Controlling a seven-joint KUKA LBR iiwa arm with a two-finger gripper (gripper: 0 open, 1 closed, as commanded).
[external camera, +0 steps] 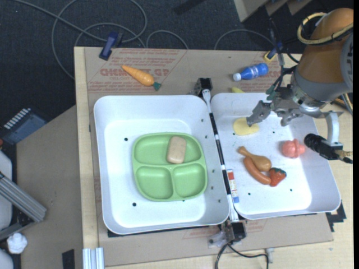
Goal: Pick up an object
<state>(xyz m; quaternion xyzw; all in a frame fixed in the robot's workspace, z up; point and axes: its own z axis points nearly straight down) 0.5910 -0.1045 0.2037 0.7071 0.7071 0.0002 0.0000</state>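
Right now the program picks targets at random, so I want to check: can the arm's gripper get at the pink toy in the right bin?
Probably yes. The pink toy lies alone on the right bin's floor, apart from the chicken leg, with nothing on top. The gripper hangs just up-left of it, near the yellow piece.

**Materials and Surface Finish**

Two white bins: smooth plastic, slightly glossy. Green divided plate: moulded plastic, satin sheen. Beige piece on the plate: matt, dull. Desk: flat brown cardboard-like sheet, matt, printed in red. Chicken leg, sausage, pink lump, yellow disc: smooth toy plastic, faint shine. Orange carrot: plastic, smooth. Blue bottle: glossy plastic. Tool: grey metal, dull finish. Floor: dark carpet, rough weave.
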